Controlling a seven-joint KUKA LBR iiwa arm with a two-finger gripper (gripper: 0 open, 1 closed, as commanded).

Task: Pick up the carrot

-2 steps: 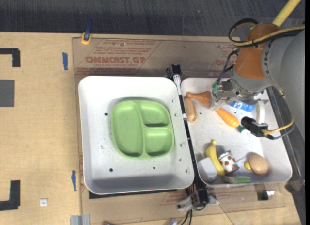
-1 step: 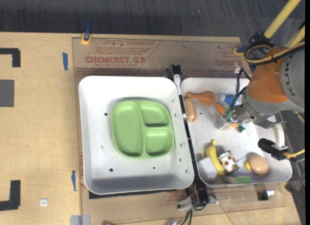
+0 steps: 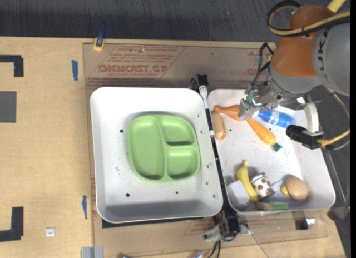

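carrot [image 3: 262,130]: orange, tapered, small green tip | lies in right bin [image 3: 317,168], far half, just beside blue bottle [image 3: 276,118] | long axis diagonal, green end pointing near-right | gripper [image 3: 251,105] at its far-left end, finger state unclear

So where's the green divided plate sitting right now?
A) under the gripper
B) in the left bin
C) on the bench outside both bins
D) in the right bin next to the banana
B: the green divided plate lies in the middle of the left bin, while the banana and the gripper are over in the right bin.
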